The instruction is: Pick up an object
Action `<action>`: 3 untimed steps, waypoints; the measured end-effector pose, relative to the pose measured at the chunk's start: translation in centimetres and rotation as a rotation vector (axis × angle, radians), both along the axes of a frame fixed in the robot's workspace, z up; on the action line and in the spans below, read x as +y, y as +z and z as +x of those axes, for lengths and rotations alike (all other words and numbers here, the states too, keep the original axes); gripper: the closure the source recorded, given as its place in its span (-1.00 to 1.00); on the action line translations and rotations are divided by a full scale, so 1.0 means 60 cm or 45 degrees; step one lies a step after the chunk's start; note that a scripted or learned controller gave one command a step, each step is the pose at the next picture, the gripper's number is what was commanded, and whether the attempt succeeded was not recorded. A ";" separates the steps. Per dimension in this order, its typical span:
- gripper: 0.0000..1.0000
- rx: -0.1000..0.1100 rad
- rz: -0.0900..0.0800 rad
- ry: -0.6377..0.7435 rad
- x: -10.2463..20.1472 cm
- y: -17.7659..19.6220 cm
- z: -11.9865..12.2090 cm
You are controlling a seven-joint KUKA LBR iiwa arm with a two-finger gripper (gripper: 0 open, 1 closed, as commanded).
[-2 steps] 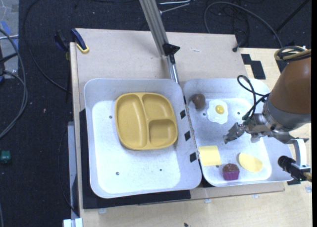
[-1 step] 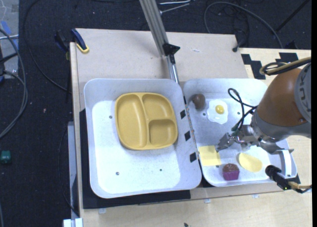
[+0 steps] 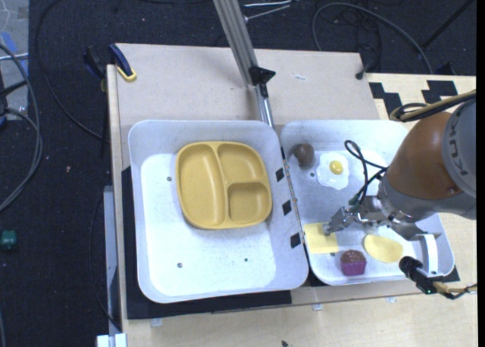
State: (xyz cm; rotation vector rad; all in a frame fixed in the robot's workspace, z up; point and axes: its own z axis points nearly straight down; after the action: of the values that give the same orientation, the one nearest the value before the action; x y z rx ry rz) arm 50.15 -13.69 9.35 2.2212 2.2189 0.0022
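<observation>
Your gripper (image 3: 337, 223) hangs low over the right bin (image 3: 379, 132), near its front-left corner, above the yellow slice (image 3: 320, 239). You cannot tell from here how it is set, and nothing shows as lifted. The candidates all lie in that bin: fried egg (image 3: 333, 170) and brown ball (image 3: 303, 154) toward the back, purple piece (image 3: 353, 262) and pale yellow piece (image 3: 383, 248) at the front. By my reading, the pick is not yet made; grasp and lift remain.

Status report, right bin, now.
Gripper low in right bin, above yellow slice; nothing seen held. Purple piece, fried egg, brown ball lie apart. Nothing blocking.
</observation>
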 end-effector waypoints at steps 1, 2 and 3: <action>1.00 -0.008 -0.005 -0.001 -0.002 0.020 0.002; 1.00 -0.002 -0.001 -0.001 -0.018 0.099 0.004; 1.00 -0.004 -0.002 0.005 -0.018 0.187 0.006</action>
State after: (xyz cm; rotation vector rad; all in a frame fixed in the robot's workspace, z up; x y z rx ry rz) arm 50.52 -14.78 20.60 2.2150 2.2209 0.0039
